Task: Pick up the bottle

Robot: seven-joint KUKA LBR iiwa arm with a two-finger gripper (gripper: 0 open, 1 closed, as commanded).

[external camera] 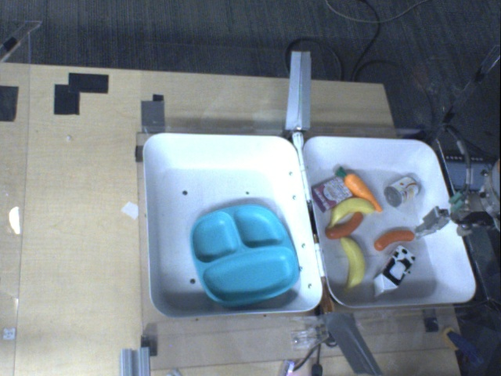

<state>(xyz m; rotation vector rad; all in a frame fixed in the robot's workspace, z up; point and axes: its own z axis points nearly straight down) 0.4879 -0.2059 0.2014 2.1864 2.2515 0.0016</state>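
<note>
The gripper is hanging at the right rim of the right bin, reaching in from the side, and whether it is open or closed cannot be told from this slanted look; nothing is showing between its tips. Just below and inward of it, the bottle is lying on its side near the bin's lower wall, white with a black patterned label whose writing is too small for reading. Between the tool and the bottle, a red sausage is lying, close to both. Up and inward of the tool, a small silver can is resting on its side, its label too blurred to read. Farther inward, a carrot is leaning over a purple-and-green packet whose print is not legible, with a yellow banana and a second sausage crowding just beneath, and another banana lying beside the bottle. Open white floor is showing along the bin's top edge and in the corner below the tool, giving the freest room. Well away across the divider, the left bin is holding a blue divided tray, with bare floor around its upper half.
</note>
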